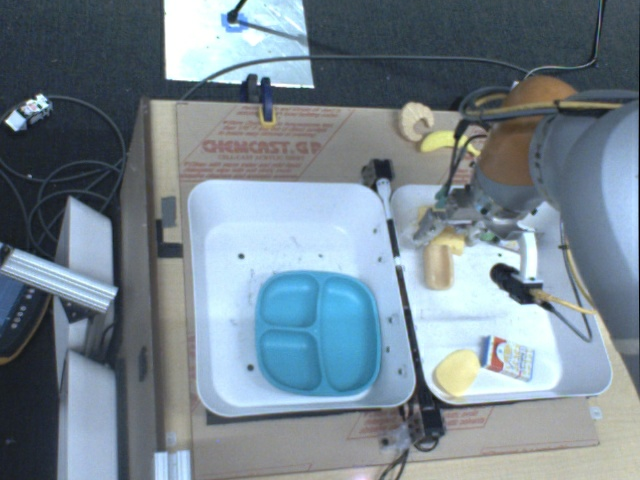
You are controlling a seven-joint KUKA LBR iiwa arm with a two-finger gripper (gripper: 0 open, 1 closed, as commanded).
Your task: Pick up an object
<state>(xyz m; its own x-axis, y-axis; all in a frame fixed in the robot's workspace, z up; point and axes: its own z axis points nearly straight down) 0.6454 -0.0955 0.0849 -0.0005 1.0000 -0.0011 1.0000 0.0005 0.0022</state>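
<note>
From my console, nearest the camera I see the front edge of the tabletop [300, 430], a brown board carrying two white bins side by side. In the right bin [575, 368], close to its front wall, a yellow rounded lump [456, 371] lies touching the near rim, and just beside it to the right sits a small white carton [509, 358] with red and blue print, lying flat and slightly askew.

In the left bin [230, 248], a blue plate [318, 330] with three compartments rests toward the front, its divisions plainly visible.

Farther back in the right bin, I see the object nearest the pincer: a pale tan, stubby cylinder [438, 266], matte, a little wider at its near end, lying roughly lengthwise front to back, near the bin's left wall. Its far end sits right under the pincer [455, 230], which hangs over the bin's rear part. I cannot tell how far the pincer is open, nor whether it touches the cylinder; the metal parts there blur together. A black piece [510, 283] with a yellow cable juts from the wrist toward the bin's middle.

Beyond that, the grey arm [590, 168] comes in from the right, with its orange band [520, 128] above the wrist. Behind the bins on the tabletop lie a yellow banana [438, 141] and a beige ring-like piece [416, 120]. Farthest off, a grey sheet [238, 28] lies on the dark floor.
</note>
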